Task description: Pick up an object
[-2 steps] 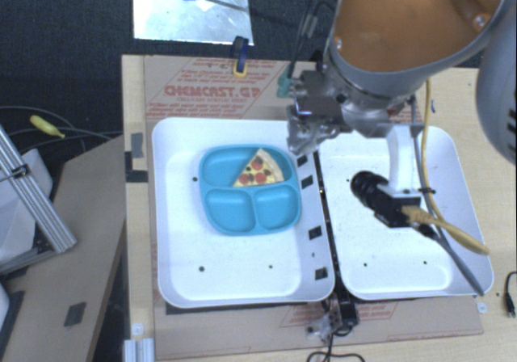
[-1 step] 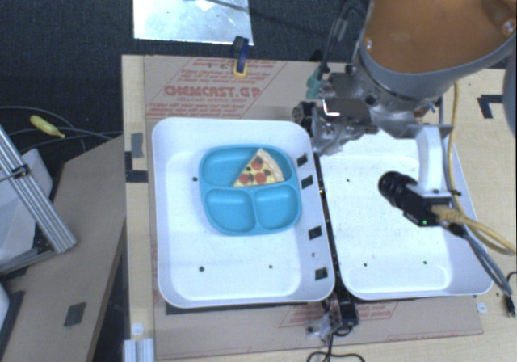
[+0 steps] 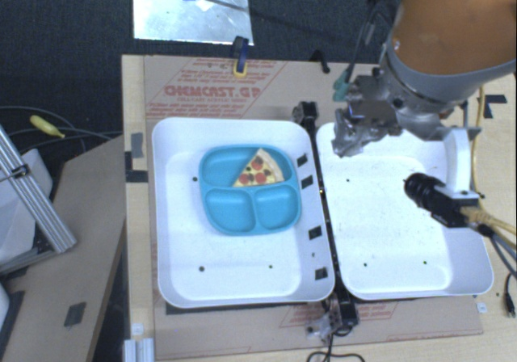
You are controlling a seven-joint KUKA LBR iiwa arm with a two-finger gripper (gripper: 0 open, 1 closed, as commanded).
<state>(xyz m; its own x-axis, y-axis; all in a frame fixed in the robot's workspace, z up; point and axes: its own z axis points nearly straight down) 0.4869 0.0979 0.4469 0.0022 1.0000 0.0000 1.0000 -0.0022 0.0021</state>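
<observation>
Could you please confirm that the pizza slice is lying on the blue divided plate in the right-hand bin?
Not quite. The pizza slice is lying on the blue divided plate, but that plate sits in the left bin, not the right-hand one. The camera view shows this.

The blue plate (image 3: 234, 211) sits in the middle of the left bin (image 3: 194, 271), with a pizza slice (image 3: 260, 168) in its far right part. Bare white floor runs all around the plate, widest at the near side. The right bin (image 3: 380, 247) has wide bare floor. The gripper (image 3: 349, 142) hangs over its far left corner.
</observation>
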